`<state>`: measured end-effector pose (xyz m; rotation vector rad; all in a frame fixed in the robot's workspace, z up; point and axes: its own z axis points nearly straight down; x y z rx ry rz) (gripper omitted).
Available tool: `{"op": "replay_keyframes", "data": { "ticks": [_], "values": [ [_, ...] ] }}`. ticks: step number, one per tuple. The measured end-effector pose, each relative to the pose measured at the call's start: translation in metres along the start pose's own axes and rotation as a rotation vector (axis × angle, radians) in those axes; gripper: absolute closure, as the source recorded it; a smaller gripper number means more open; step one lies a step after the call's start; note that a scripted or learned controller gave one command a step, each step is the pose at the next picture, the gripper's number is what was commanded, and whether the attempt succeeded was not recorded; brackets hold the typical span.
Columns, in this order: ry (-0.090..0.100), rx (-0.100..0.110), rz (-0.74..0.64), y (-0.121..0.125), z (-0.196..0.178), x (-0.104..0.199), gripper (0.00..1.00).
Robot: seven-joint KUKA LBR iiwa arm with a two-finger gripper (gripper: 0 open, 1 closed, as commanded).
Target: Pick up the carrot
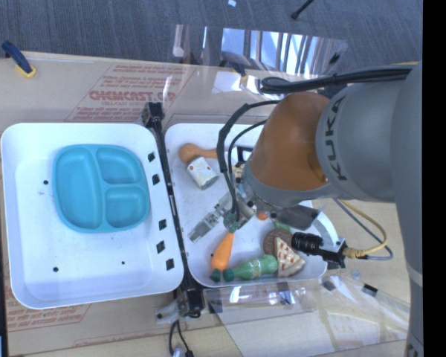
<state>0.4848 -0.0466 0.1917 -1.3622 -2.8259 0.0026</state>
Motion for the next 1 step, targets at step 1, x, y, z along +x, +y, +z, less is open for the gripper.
{"op": "replay_keyframes", "data": {
  "ticks": [1],
  "values": [
    [0.005, 0.006, 0.240, -0.0416, 0.0326, -0.0368, 0.00]
  ]
}}
